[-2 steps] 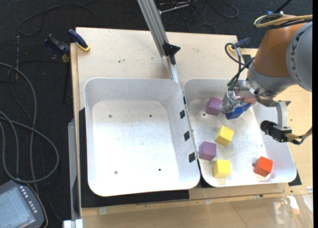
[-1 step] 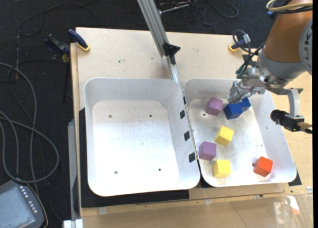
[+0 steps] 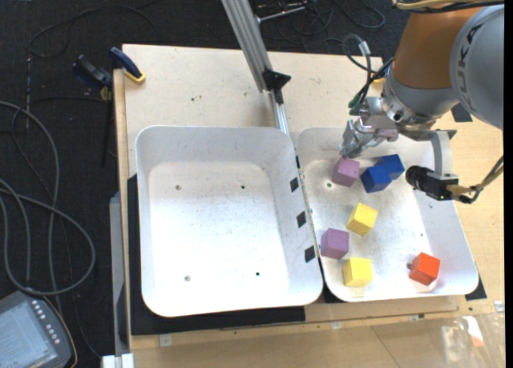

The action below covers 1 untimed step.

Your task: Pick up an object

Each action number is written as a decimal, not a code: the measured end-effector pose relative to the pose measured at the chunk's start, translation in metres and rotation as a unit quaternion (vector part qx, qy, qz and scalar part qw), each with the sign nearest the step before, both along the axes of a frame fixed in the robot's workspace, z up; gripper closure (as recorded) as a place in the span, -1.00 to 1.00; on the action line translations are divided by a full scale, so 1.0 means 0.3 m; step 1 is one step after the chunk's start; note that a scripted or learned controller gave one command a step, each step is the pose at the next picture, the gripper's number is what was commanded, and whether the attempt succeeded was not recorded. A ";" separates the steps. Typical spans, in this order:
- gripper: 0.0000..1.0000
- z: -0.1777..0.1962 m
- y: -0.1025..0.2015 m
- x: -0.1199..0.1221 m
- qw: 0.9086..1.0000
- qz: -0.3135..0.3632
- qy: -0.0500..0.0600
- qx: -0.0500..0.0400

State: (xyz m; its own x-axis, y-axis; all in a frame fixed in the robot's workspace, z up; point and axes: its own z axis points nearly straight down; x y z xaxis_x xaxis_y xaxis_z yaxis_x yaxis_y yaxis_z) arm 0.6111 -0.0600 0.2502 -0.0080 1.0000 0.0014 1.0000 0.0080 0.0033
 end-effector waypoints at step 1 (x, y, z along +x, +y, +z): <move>1.00 -0.011 0.146 0.045 1.000 0.000 0.001 -0.001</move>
